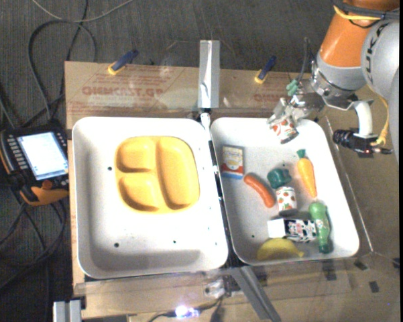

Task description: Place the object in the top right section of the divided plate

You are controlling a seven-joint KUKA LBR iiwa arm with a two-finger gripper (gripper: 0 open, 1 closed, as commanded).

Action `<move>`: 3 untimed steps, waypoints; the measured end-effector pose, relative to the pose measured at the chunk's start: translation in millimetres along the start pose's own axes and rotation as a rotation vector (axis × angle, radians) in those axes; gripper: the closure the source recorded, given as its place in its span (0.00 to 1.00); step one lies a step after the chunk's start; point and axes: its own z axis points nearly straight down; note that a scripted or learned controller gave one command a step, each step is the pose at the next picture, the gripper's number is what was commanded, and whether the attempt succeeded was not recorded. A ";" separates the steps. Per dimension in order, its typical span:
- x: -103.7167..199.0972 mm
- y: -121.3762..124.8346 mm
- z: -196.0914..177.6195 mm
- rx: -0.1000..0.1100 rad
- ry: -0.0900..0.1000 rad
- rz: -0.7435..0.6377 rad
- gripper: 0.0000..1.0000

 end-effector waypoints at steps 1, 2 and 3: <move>66.5 15.9 -11.7 -0.001 0.002 -0.023 1.00; 151.4 27.1 -10.8 0.000 0.003 -0.149 1.00; 204.5 -83.4 -26.7 0.001 0.005 -0.089 1.00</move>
